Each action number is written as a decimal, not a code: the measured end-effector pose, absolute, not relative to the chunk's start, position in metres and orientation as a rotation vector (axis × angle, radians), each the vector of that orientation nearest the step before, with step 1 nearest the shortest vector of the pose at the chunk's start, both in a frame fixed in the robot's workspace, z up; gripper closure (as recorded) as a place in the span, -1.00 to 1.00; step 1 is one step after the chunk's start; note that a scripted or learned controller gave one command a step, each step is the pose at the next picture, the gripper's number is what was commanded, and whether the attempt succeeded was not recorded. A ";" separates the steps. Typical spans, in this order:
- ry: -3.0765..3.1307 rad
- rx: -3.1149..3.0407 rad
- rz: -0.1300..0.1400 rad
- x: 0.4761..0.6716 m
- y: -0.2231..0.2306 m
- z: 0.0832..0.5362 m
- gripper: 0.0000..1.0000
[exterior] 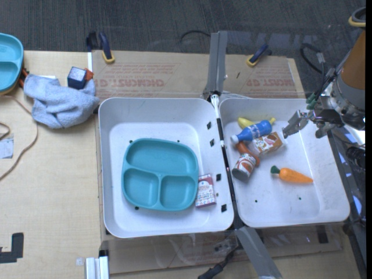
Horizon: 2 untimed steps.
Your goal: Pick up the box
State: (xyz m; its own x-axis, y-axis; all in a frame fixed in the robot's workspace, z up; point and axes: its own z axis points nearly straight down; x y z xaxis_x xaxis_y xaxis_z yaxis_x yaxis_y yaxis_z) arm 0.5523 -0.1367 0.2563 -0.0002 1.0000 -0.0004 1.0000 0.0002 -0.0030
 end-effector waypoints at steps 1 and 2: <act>-2.006 -2.415 0.005 0.569 -0.117 0.106 -1.00; -2.066 -2.368 0.002 0.631 -0.149 0.092 -1.00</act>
